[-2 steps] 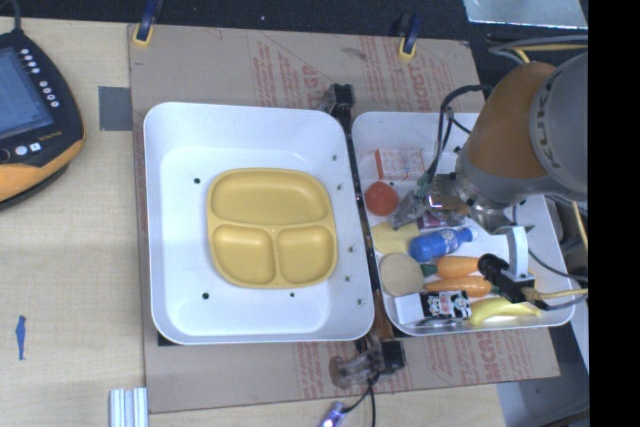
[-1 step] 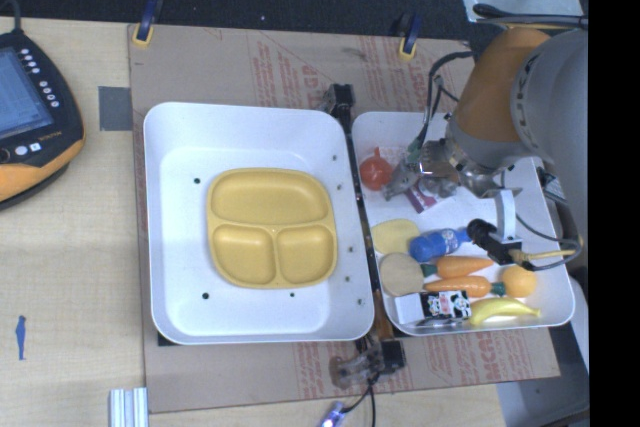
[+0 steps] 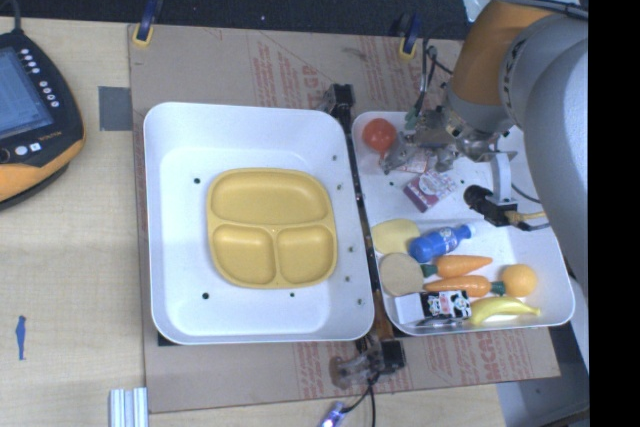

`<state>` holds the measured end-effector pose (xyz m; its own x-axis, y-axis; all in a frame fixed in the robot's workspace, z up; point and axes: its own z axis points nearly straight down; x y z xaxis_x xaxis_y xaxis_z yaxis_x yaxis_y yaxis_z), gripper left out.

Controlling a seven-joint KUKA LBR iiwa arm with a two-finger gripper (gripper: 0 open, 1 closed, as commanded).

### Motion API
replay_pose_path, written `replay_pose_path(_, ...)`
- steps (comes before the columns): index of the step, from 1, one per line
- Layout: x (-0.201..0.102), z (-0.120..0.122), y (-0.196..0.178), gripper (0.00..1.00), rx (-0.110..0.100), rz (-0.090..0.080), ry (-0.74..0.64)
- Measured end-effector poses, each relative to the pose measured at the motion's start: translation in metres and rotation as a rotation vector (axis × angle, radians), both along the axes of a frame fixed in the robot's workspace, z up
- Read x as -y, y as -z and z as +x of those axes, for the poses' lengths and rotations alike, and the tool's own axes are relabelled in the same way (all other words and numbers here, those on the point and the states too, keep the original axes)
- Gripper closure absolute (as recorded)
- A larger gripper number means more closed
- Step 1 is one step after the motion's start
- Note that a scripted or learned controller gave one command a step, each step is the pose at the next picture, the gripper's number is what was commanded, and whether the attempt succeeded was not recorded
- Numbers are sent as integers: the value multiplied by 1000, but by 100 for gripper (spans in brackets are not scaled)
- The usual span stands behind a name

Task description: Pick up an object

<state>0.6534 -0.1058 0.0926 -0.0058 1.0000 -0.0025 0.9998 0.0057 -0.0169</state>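
Hovering: gripper [image 3: 420, 147] low in right bin [image 3: 560, 310], beside red ball [image 3: 378, 134] | grip state: cannot tell | yellow tray [image 3: 272, 225]: left of bin

I have one fixed camera, mounted above the table [image 3: 70, 255] and looking down at a slant. It sits far enough back to take in both white bins side by side, the left bin [image 3: 165, 215] near the middle of my view and the right bin [image 3: 555, 300] toward its right. The arm [image 3: 540, 75] enters from the right, close to the lens and large.
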Motion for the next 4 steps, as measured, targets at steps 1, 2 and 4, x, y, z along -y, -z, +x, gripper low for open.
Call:
replay_pose_path(1,31,-47,-3,0,21,-1,2)
replay_pose_path(2,31,-46,-14,100,21,0,-1)
replay_pose_path(4,-2,3,1,0,14,4,2)
